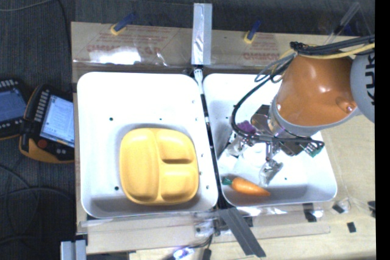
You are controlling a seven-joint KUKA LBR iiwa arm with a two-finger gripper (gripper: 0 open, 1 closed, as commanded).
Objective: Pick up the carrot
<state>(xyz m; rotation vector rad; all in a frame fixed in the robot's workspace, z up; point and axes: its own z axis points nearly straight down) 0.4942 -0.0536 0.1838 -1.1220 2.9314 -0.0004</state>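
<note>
1. Two shallow white bins sit side by side on the bench. The left bin [97, 106] carries a yellow divided tray [159, 164] near its front, well away from the action. The right bin [317, 192] is where the work is, which looks to be why the arm reaches in from that side.

2. The arm [320, 91], orange band showing, hangs over the right bin's middle, wrist pointed down. My read: it is lined up above the bin floor for a top-down grab, not for a carry.

3. Cables [256, 91] loop off the wrist toward the bin divider, slack enough not to tug on anything.

4. The gripper [259, 158] is below the wrist, metal fingers [271, 168] splayed apart and pointing down. It looks released, with nothing between the fingers.

5. A small purple item [245, 127] lies near the wrist, partly hidden; what it is I cannot say.

6. The carrot [247, 186] lies on its side at the front of the right bin, green end toward the divider, orange tip pointing right. It rests just in front of the gripper and below it, the nearer fingertip close above its right end, apparently apart. Not yet grasped, I'd judge.
</note>
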